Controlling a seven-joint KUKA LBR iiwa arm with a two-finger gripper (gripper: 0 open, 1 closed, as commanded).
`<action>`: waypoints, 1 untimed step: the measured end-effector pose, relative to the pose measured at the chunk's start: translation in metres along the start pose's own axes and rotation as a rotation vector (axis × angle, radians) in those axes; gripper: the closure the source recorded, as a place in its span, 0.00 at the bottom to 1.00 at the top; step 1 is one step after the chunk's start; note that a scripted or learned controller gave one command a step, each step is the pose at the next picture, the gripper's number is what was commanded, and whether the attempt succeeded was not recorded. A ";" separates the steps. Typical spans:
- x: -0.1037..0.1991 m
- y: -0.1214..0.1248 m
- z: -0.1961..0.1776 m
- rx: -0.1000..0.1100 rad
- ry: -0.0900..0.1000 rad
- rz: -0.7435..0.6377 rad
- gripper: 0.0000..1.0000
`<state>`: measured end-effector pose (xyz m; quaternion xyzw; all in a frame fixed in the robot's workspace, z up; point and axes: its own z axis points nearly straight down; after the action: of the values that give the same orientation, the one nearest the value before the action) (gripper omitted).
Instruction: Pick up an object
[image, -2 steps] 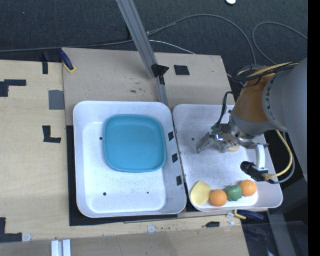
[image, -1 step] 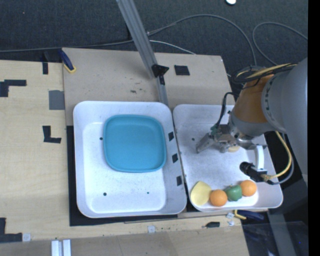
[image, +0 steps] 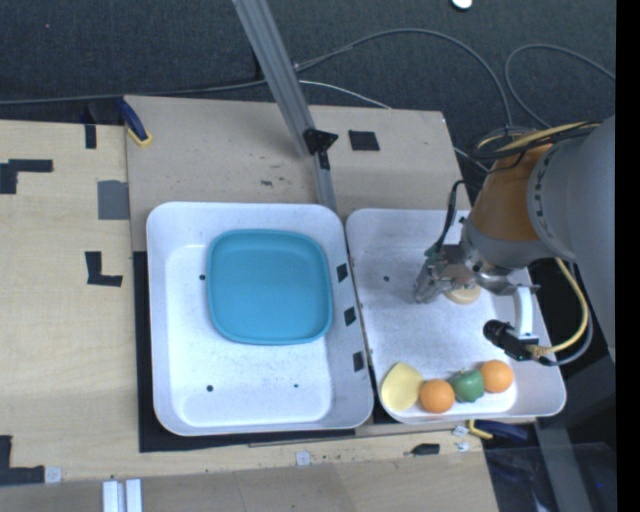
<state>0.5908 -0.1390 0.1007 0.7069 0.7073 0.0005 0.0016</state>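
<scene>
1. A yellow piece (image: 401, 385), two orange fruits (image: 436, 396) (image: 497, 376) and a green item (image: 467, 386) lie in a row along the right bin's (image: 395, 250) 6 o'clock edge, each touching its neighbour.
2. The gripper (image: 437, 283) hangs low over the bin's middle, at about 12 o'clock from that row and well apart from it; whether its pincer is apart or together cannot be told.
3. A beige thing (image: 463, 293) shows just beside the gripper at 3 o'clock.
4. The left bin (image: 180, 390) bears a blue plate (image: 269, 286).
</scene>
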 end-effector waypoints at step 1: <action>0.002 -0.007 -0.046 0.000 0.001 0.000 1.00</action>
<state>0.5840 -0.1374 0.1462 0.7069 0.7073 0.0009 0.0012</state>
